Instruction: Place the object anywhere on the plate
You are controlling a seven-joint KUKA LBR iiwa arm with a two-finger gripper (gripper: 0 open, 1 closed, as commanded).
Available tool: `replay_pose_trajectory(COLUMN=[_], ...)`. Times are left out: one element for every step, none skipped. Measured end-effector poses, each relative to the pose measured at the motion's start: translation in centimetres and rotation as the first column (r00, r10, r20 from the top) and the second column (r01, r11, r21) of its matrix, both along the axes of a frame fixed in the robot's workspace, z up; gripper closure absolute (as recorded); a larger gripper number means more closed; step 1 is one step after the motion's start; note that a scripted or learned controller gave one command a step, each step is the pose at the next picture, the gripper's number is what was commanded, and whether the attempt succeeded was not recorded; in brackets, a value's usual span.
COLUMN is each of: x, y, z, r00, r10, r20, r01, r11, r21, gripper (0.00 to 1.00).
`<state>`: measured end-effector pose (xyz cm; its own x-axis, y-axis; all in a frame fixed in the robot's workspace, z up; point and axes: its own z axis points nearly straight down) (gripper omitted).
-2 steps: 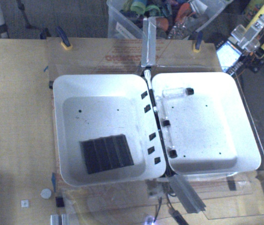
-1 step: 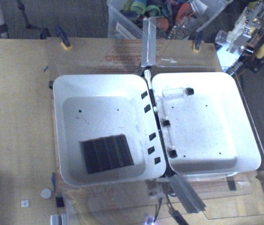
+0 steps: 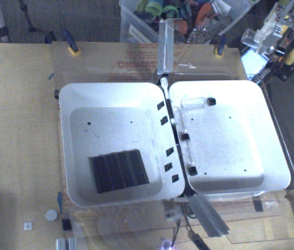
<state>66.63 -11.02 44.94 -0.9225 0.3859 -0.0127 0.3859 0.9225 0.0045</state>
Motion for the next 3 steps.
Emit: replay_pose_trajectory(x=[0.1,0.2,0.3], y=[0.0,0.0,0.0], z=[1.2,2.4,3.7], r00=[1.000,1.000,0.999], r10=[0.000,0.000,0.000], r20=[0.011,0.022,0.034], r01=[0.000,0.000,0.000], r11=[1.000,1.000,1.000], r21=[-0.001,-0.003,-0.004], gripper=[1.00,1.00,1.00])
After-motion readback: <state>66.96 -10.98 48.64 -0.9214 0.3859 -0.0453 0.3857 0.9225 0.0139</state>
